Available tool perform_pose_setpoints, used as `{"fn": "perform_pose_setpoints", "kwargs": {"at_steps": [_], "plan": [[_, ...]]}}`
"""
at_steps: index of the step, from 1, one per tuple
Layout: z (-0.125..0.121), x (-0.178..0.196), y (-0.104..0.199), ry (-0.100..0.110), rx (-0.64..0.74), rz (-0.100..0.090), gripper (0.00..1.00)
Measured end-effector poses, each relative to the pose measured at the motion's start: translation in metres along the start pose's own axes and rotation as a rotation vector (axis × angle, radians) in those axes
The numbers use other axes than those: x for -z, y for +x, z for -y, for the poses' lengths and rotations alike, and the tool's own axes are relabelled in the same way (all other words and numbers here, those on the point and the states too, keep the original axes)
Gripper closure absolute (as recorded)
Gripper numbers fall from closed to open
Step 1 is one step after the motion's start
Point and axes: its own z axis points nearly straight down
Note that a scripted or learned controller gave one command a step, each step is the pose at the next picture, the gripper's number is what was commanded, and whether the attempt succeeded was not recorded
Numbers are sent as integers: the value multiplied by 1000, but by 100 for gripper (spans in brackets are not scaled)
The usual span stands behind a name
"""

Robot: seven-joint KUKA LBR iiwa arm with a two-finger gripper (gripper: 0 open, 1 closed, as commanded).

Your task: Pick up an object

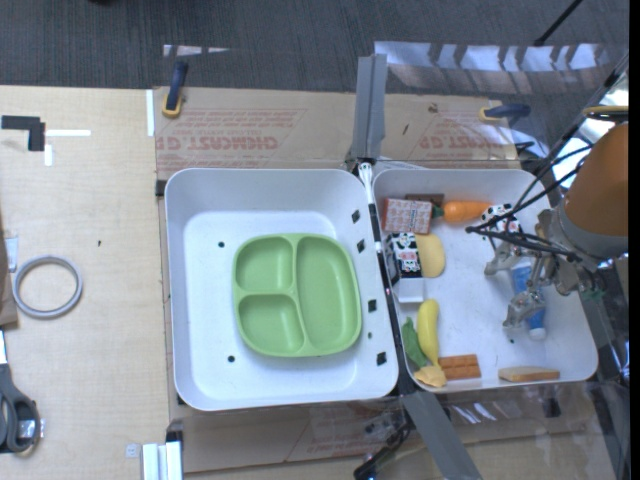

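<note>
My gripper (pixel 510 290) hangs low over the right part of the right bin (pixel 470 298), its two metal fingers (pixel 497 265) spread apart and open. A small blue-and-white object (pixel 530 303) lies on the bin floor right beside the nearer finger, partly hidden by it; I cannot tell whether they touch. Nothing is clearly clamped between the fingers. Other objects in this bin: a banana (pixel 428 328), a yellow block (pixel 431 256), a carrot (pixel 462 210), a red-and-white box (pixel 408 214) and a black-and-white carton (pixel 405 253).
A bread slice (pixel 528 374) and a brown wafer (pixel 460 368) lie along the right bin's front wall. The left bin (pixel 190 298) holds a green divided plate (pixel 298 294). A tape ring (pixel 45 286) lies on the bench at the left.
</note>
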Motion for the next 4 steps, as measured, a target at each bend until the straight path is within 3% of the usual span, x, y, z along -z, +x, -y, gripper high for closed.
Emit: {"fn": "perform_pose_setpoints", "kwargs": {"at_steps": [1,2,3,4], "plan": [[6,0,18,0,-93,-2,0],[12,0,-72,0,-63,1,0],[9,0,-9,0,76,-2,0],[-25,0,20,-1,-14,-2,0]]}}
